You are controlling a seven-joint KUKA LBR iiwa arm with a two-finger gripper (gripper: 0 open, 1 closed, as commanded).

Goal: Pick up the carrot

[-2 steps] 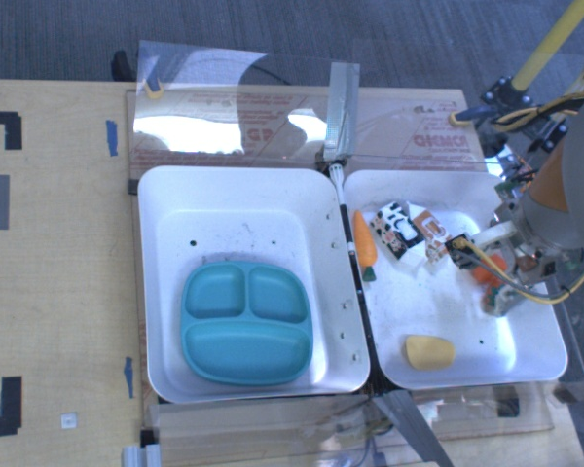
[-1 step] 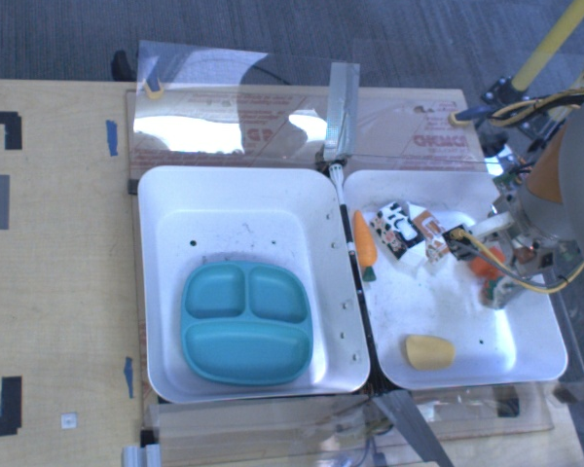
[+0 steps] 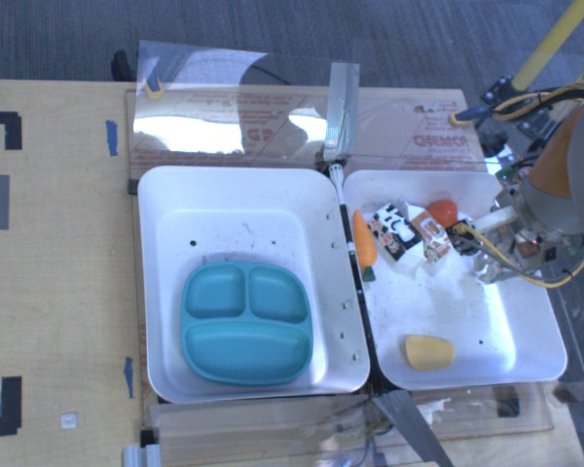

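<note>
A pale wooden bench [image 3: 49, 290] stands on what looks like dark grey carpet [image 3: 273, 8].

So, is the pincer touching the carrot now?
Apart. In the camera view the carrot lies against the left wall of the right bin, while the pincer is near the bin's right side, with small toys between them.
</note>
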